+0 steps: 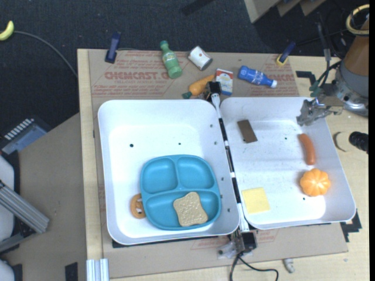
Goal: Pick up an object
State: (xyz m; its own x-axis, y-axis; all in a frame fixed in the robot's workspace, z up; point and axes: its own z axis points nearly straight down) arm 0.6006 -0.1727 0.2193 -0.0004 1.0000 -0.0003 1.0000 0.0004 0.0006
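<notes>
The right bin point(275, 215) holds a brown flat bar point(248, 131), a red-orange sausage point(307, 148), an orange fruit point(315, 182) and a yellow cheese slice point(256, 200). In the left bin point(117, 133) a blue divided plate point(170, 180) carries a slice of bread point(190, 209), and a small pretzel point(137, 206) lies at the plate's left edge. My gripper point(307, 113) hangs over the far right corner of the right bin, just above and behind the sausage. Nothing is seen in its grasp.
Behind the bins, on the bench, lie a green bottle point(171, 60), a white can point(200, 57), a blue bottle point(256, 76), a small carton point(223, 81) and an orange item point(198, 86). The arm point(354, 69) comes in at the upper right.
</notes>
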